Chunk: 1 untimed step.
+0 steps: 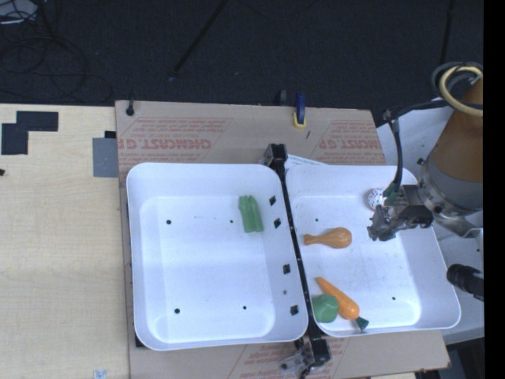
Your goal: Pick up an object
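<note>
Over the right shallow white bin's (442,306) far-right side, dark end effector (384,226) hovering, grip state impossible to tell, liable to nudge the smooth orange pear-shaped gourd (331,238) just beside, rolling it away.

The left bin (150,235) is mostly bare floor, with a green block (250,213) alone near its upper right; the black divider (289,243) stands between the bins; in the right bin (426,287) the orange gourd (331,238) lies at centre, the carrot (341,298) and green ball (324,309) crowd the lower left corner; the gripper (382,226) occupies the upper right; the lower right floor is open.
</note>
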Available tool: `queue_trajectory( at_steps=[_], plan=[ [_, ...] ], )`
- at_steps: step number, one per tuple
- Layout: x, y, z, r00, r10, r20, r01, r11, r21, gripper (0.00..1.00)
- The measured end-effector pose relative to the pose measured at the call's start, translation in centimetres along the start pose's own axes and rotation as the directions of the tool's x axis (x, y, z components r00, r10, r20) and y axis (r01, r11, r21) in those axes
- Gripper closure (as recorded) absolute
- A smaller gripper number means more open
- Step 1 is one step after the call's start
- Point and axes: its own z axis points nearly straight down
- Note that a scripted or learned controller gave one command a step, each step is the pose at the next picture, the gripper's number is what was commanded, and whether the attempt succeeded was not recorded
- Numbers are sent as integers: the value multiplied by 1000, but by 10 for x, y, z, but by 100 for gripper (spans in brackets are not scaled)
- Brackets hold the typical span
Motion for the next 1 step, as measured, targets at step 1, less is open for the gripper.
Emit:
queue_trajectory(
  at_steps=[1],
  plan=[
    [69,37,-12,1000,-5,0,5,1000,-2,100]
  ],
)
